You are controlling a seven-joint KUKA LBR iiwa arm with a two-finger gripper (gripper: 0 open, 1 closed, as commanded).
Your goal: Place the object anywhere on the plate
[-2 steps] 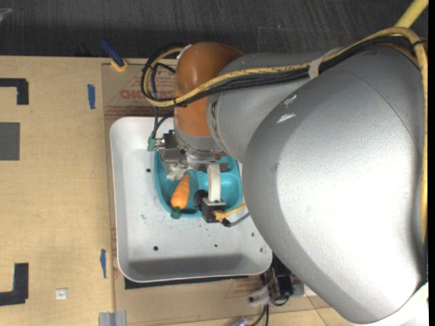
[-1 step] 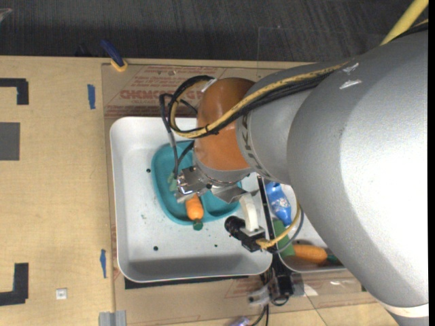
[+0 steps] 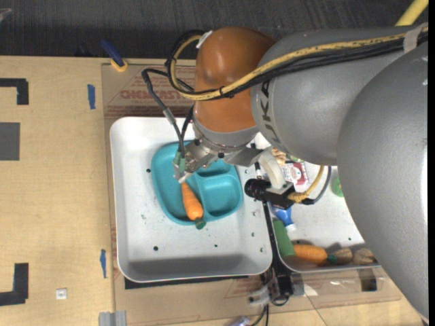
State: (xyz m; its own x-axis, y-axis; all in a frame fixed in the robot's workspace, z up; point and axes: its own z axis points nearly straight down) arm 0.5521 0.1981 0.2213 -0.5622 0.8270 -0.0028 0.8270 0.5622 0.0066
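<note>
My gripper point(image 3: 183, 172) hangs over the teal plate point(image 3: 163, 175) in the left bin point(image 3: 129, 202). The carrot point(image 3: 191, 201) lies on the plate at my five o'clock, long axis eleven to five. I judge it already placed. Grip state: can't tell.

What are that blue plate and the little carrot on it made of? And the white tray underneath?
The plate looks like moulded plastic: even teal colour, soft sheen, rounded dividers. The carrot seems a toy, probably plastic or rubber, being uniformly orange and smooth with a green tip. The tray looks like glossy white plastic or coated metal; the picture leaves that open.
</note>
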